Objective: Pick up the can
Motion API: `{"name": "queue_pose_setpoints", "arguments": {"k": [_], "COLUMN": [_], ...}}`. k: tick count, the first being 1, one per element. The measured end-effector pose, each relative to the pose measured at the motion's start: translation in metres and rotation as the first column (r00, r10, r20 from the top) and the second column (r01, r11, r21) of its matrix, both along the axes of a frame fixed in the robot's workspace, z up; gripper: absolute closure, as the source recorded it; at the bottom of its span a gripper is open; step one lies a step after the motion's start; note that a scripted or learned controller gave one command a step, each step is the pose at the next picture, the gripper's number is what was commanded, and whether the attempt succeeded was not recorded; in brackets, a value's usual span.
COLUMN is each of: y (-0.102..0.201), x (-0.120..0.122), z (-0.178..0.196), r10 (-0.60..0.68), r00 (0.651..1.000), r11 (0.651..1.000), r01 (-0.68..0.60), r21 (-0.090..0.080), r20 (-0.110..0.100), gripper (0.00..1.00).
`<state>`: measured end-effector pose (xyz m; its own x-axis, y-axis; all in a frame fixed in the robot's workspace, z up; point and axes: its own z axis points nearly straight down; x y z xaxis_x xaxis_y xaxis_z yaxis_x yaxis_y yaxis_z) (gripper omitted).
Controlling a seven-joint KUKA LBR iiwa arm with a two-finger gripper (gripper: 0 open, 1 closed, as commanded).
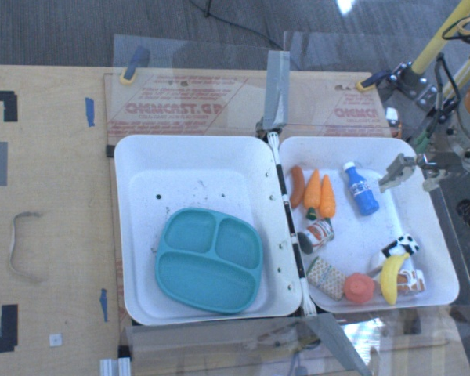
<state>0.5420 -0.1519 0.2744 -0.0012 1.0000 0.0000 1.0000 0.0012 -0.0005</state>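
The can (319, 233) is small, with a red and white label and a dark end. It lies on its side in the right bin (442, 241), close to the bin's left wall and just below the carrots. My gripper (413, 176) hovers over the right bin's upper right part, well to the right of the can and beyond the blue bottle (361, 189). Its two grey fingers (395, 171) stand apart, open, with nothing between them.
In the right bin lie two carrots (319, 193), a waffle-patterned block (326, 276), a red fruit (359, 287), a banana (390, 276), a black and white toy (401, 246) and a small orange-labelled pot (413, 282). The left bin (137, 167) holds a teal divided tray (210, 258).
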Motion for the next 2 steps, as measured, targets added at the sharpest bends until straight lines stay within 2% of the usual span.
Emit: {"name": "queue_pose_setpoints", "arguments": {"k": [1,2], "y": [-0.005,-0.018], "x": [-0.035,-0.053], "z": [-0.185,-0.085], "r10": [0.101,0.117], "r00": [0.995,0.993], "r11": [0.995,0.993], "r01": [-0.101,-0.117], "r21": [-0.001,-0.001], "r20": [0.006,0.002], "gripper": [0.0,0.0]}}
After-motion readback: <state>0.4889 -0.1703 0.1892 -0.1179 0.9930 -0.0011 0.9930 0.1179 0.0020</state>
